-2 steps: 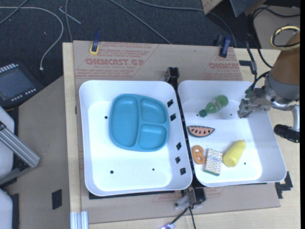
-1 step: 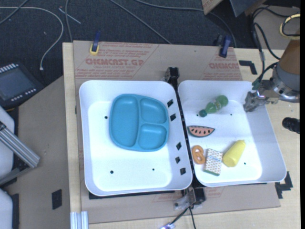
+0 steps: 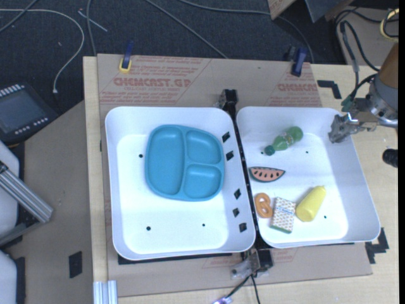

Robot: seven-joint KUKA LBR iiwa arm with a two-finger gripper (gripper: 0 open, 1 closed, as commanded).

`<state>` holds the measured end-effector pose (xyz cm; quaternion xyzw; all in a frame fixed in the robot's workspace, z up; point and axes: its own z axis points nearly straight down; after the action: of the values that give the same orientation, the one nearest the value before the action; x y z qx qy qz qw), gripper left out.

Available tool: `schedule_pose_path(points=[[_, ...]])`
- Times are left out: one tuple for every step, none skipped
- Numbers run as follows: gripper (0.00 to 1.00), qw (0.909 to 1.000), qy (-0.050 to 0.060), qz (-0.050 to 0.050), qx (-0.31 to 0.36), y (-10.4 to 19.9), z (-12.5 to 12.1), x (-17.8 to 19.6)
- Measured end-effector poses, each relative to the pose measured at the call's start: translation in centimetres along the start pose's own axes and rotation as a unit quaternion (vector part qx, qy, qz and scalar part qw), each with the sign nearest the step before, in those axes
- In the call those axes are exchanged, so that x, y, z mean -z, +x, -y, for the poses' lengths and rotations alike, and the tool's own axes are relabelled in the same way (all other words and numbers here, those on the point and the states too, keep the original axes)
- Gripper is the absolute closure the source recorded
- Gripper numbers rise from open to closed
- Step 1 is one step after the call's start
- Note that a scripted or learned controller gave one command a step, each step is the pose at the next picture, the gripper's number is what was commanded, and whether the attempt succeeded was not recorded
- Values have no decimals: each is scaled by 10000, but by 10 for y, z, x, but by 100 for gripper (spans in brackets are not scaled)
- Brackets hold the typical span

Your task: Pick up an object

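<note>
The right bin holds a green bottle-shaped toy near its back, a watermelon slice at its left side, a pretzel, a small patterned packet and a yellow block near its front. My gripper hangs over the right bin's back right edge, to the right of the green toy and apart from it. Nothing shows between its fingers.
The left bin holds a blue divided plate. A black divider with clips runs between the bins. Cables lie on the dark floor behind the bench, and clamps sit at its back edge.
</note>
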<state>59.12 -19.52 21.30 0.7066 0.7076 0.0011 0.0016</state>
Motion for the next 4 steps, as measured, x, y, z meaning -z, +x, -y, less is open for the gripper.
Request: schedule_pose_path(points=[[100,10000,17,-16,21,44,-5,5],[100,10000,23,-22,28,101,0,16],[100,10000,31,-22,26,159,1,6],[100,10000,35,-15,19,212,-1,-2]])
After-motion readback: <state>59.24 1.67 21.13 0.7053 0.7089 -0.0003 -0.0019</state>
